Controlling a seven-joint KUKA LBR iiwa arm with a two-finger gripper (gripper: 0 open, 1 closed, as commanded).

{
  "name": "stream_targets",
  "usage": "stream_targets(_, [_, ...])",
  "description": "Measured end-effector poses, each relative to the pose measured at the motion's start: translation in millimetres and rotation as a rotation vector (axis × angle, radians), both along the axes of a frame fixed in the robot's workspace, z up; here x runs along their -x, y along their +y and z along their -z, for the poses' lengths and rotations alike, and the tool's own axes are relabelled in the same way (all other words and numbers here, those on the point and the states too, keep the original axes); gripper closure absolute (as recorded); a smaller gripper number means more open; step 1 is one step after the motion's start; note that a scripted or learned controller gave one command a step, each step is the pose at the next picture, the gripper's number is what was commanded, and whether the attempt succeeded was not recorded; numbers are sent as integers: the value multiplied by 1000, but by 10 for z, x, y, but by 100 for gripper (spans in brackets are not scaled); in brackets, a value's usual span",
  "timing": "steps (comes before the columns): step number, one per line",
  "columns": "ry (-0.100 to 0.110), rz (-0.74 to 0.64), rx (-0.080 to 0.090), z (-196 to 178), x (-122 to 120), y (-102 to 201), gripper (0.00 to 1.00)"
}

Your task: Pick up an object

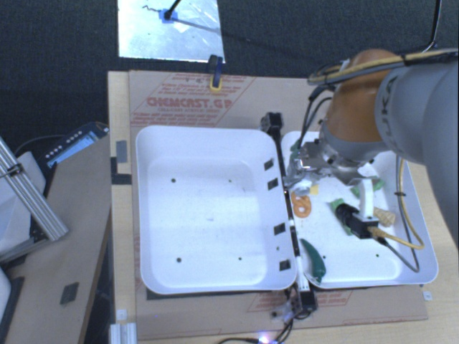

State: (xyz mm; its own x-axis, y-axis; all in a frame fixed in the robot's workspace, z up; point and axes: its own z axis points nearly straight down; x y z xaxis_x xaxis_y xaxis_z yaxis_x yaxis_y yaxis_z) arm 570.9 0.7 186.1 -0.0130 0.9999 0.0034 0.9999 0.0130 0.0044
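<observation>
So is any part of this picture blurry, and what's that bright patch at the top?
In the camera view, the silvery sheet at the top catches glare and looks washed out; the arm, nearest the lens, is soft and out of focus; the left bin is evenly lit, with faint shadow along its walls; the orange ring looks fairly sharp.

Grey arm [423, 113] from right, end effector [302, 179] pointing down

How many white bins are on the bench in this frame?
2. The left bin and the right bin lie side by side, long edges meeting mid-bench. The arm covers part of the right one, but a further bin hidden there seems unlikely.
</observation>
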Motion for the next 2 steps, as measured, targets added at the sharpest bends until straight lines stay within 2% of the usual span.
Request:
stream_targets(1, [6, 6, 2, 23, 253, 178, 100])
stream_targets(2, [-21, 3, 1, -1516, -724, 581, 100])
